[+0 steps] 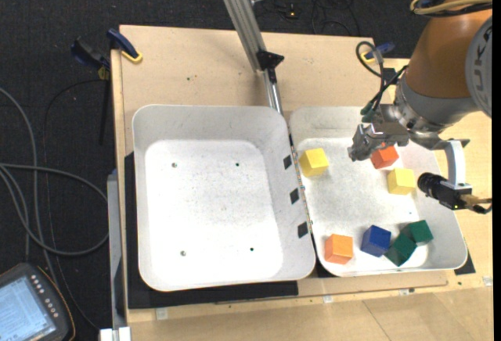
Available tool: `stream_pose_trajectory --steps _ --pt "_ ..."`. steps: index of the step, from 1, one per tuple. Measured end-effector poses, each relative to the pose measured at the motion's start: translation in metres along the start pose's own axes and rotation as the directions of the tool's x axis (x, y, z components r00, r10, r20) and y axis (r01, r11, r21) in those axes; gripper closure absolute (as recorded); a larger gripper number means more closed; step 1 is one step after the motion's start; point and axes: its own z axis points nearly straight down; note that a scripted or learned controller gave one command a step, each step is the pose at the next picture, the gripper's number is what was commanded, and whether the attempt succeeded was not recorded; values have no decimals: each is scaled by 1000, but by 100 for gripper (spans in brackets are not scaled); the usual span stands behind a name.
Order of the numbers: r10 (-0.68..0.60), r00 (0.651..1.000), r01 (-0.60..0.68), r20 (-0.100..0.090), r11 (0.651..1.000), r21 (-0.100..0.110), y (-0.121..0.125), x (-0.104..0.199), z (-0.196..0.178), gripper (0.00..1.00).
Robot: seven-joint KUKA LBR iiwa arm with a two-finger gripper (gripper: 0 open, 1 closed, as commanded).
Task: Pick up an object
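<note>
My gripper hangs over the back of the right bin, below the orange wrist. A red-orange block lies right beside it on its right, partly covered by the gripper body. I cannot tell whether they touch. To the left of the gripper sits a yellow block. Another yellow block lies in front of the red-orange one.
Along the right bin's front edge lie an orange block, a blue block and two green blocks. The left bin adjoins the right one. A metal pole slants in from the back.
</note>
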Motion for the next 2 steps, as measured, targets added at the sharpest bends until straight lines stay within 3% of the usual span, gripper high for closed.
stream_pose_trajectory --steps 2 --pt "1 1000 -1 0 1000 1 39 104 -7 100"
